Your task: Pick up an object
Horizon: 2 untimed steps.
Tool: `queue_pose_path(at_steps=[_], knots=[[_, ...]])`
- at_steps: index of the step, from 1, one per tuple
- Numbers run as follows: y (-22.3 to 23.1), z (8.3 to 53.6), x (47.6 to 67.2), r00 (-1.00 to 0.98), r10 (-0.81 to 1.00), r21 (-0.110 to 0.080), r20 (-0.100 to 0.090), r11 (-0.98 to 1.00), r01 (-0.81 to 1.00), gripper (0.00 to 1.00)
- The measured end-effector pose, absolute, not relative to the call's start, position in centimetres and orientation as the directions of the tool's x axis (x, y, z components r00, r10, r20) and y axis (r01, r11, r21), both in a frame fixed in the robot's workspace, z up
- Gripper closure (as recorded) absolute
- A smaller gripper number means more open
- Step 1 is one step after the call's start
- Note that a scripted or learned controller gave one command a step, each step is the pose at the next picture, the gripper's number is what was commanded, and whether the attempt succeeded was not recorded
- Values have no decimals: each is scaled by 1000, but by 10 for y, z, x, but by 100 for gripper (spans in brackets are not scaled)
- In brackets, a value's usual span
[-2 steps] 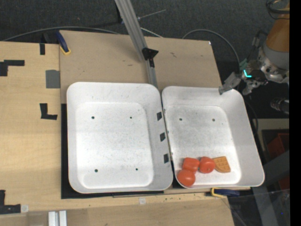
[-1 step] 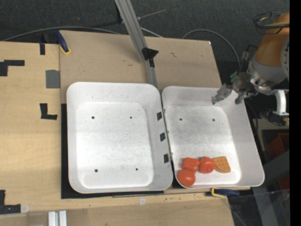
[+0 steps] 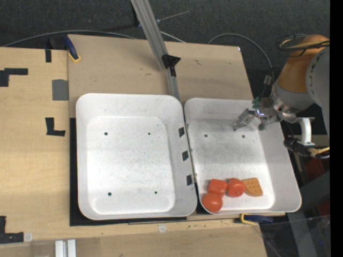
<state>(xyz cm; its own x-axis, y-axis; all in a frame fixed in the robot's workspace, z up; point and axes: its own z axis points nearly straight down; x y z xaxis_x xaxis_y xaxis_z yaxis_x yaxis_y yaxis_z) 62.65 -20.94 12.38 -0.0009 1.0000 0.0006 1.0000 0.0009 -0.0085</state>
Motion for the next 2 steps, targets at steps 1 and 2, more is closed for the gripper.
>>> queue_pose_path(at_steps=[1, 2], knots=[[-208, 86, 626, -2, 1000, -3, -1, 2, 1000, 0], [-208, 99, 627, -3, 1000, -1, -2, 3, 1000, 100]])
